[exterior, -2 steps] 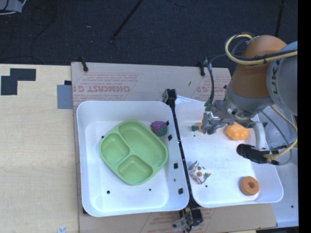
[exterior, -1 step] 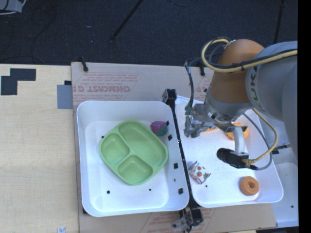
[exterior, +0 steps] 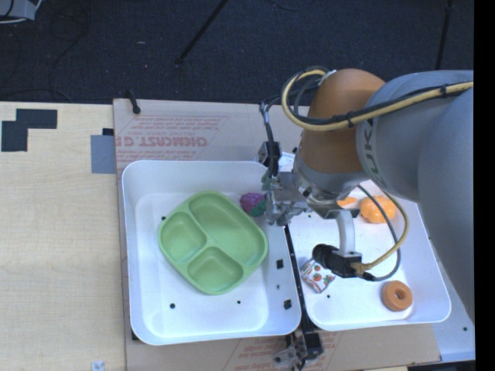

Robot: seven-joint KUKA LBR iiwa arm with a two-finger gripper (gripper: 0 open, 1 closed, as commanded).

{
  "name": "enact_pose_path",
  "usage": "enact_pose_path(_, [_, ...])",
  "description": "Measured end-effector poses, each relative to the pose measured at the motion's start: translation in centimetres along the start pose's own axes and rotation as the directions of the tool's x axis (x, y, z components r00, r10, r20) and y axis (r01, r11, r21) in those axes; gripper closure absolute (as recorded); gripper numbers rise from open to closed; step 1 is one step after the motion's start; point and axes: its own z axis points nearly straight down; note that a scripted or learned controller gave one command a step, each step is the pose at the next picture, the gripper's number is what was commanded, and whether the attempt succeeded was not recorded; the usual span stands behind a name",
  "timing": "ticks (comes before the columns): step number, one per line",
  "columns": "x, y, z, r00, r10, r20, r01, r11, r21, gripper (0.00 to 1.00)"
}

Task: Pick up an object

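Fingers lost in the dark clutter under the wrist: whether spread or pressed together, cannot tell. No holding claimed, then. Sits low, the two-finger gripper [exterior: 271,198], at the right wall of the left shallow white bin [exterior: 128,207], just beside the small rounded purple object [exterior: 251,202], the likeliest target. Lies in that bin's upper right corner, hemmed between the bin wall and the rim of the pale green three-compartment plastic plate [exterior: 213,242]; touching the plate or only near it, hard to say.

Probably comes down this close to the wall because nowhere else gives access to so tucked-away a piece. Leaves little room either side: wall on one flank, plate edge on the other, so risks a nudge of the plate or a scrape on the wall.

Further out, in the right shallow white bin [exterior: 442,304]: a soft orange lump [exterior: 379,209] partly under the grey arm with its orange band [exterior: 348,122], a tan ring-shaped doughnut toy [exterior: 397,295] near the front corner, and a small red-and-white packet [exterior: 315,275] close to the dividing walls. Well apart from the gripper, all three, and no hindrance here.
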Motion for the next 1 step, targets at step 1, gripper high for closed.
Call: enact_pose_path(1, [5.22, 0.71, -0.16, 1.0, 0.0, 0.001, 0.0, 1.0, -0.002, 1.0])
